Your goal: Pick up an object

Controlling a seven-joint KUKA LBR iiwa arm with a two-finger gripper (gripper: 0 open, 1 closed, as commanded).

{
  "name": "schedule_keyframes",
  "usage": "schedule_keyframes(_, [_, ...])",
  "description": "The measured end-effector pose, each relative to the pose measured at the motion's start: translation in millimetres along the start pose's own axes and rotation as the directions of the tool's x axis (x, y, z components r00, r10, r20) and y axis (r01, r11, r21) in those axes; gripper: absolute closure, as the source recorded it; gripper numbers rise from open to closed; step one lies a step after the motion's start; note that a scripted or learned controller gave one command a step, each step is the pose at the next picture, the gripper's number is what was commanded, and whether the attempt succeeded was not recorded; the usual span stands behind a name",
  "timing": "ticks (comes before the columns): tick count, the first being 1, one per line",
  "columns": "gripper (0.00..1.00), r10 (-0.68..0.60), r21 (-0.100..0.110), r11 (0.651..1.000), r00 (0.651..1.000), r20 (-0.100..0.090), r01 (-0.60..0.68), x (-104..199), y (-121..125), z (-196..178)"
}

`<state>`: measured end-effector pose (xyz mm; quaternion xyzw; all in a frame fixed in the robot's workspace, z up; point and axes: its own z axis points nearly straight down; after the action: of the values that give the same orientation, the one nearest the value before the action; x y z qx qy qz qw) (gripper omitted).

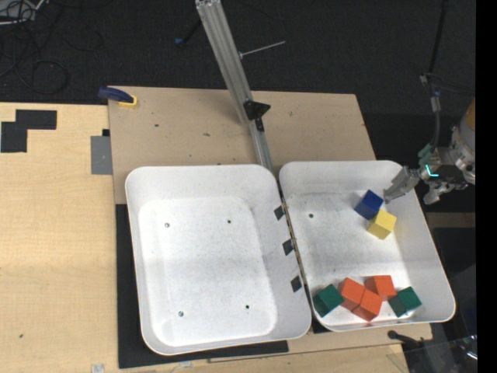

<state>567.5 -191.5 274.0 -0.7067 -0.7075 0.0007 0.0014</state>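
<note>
Pale wooden bench (46, 231) filling left side, plywood board (233, 127) lying on it. Dark floor (334, 45) stretching behind, black cables (31, 61) trailing across upper left. Aluminium rail (225, 53) leaning up from board at slant. Blue-and-yellow clamp (116, 95) sitting at board's far left corner. Light falling evenly from above.

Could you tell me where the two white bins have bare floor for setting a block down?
The left white bin offers bare floor from wall to wall. In the right white bin, free floor lies between the blue cube and yellow cube near the gripper and the near-wall huddle of orange cubes and green cubes. That near wall is crowded.
</note>
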Motion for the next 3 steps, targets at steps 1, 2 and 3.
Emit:
schedule_keyframes(1, [0.0,0.001,0.004,1.0,1.0,-0.001,-0.001,-2,6,47])
schedule_keyframes(2, [0.0,0.002,0.005,1.0,1.0,-0.002,-0.002,2,10,92])
schedule_keyframes(3, [0.0,0.004,0.005,1.0,1.0,-0.002,-0.004,9,11,138])
